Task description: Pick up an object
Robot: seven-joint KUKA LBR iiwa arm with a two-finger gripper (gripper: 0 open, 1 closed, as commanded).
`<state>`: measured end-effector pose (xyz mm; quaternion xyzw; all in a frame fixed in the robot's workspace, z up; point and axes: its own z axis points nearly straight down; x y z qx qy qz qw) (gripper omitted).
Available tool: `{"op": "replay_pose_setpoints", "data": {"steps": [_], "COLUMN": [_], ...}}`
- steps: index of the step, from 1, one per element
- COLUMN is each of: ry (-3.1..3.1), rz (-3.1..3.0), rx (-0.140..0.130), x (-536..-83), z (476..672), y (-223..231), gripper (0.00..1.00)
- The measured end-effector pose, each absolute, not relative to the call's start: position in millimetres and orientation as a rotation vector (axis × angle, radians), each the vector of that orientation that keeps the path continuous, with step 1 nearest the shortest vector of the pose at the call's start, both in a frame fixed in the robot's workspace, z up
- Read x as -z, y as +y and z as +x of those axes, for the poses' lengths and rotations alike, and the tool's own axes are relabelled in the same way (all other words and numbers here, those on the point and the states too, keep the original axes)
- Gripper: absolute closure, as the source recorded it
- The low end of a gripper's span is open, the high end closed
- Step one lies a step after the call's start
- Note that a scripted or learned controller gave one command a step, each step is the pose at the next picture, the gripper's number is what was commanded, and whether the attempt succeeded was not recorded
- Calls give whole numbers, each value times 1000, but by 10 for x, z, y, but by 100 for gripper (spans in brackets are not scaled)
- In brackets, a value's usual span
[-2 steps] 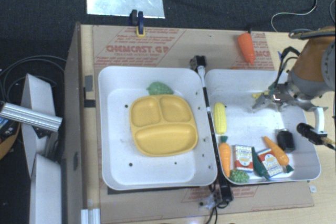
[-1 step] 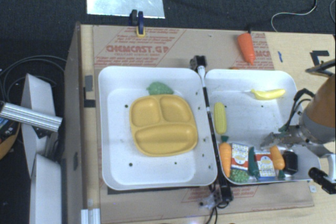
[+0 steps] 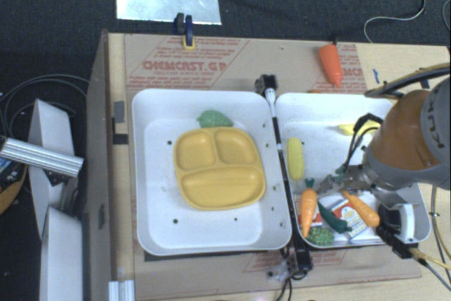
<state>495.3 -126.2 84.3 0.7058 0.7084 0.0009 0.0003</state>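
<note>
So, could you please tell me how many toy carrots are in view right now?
3. One carrot lies on the bench behind the right bin; two are inside it near the front, one by the divider, one under the arm. More may be hidden.
</note>
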Motion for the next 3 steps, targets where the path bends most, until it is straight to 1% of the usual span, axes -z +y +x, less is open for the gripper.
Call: {"op": "replay_pose_setpoints", "data": {"steps": [1, 2, 3], "ry": [2224, 2224, 2224], "rz": [2217, 2213, 2218], "rx": [-2, -4, 0], "x": [-871, -1184, -841], "z": [5323, 6505, 6306], "y": [-930, -969, -899], "gripper": [0, 0, 0]}}
